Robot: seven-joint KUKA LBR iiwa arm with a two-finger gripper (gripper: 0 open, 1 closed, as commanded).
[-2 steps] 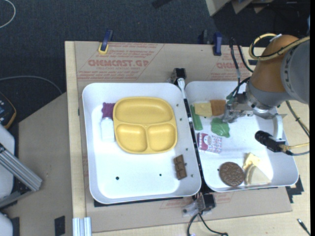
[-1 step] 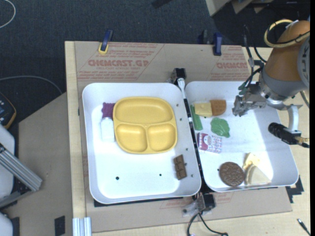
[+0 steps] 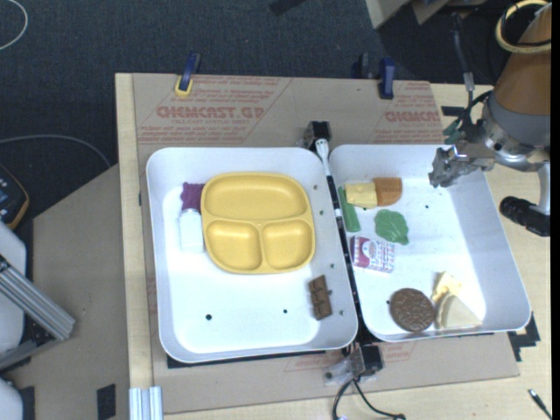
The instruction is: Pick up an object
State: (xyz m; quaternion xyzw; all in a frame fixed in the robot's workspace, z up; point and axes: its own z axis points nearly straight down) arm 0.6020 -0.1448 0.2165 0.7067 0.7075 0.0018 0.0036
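My gripper (image 3: pixel 442 171) hangs over the far right corner of the right bin (image 3: pixel 494 243), with nothing seen between its fingers. In that bin lie a yellow block (image 3: pixel 360 194), an orange-brown block (image 3: pixel 388 190), a green strip (image 3: pixel 350 216), a green leafy piece (image 3: pixel 393 227), a small pink-and-white packet (image 3: pixel 374 254), a round brown cookie (image 3: pixel 411 310) and pale yellow wedges (image 3: pixel 450 298). The nearest item, the orange-brown block, sits to the gripper's left.
The left bin (image 3: pixel 175 313) holds a yellow divided plate (image 3: pixel 258 220), a purple piece (image 3: pixel 192 196), a white bottle (image 3: pixel 190 230) and a brown chocolate bar (image 3: pixel 320 297). Clamps (image 3: pixel 185 75) grip the board's far edge. The arm's orange band (image 3: pixel 525 81) rises at the right.
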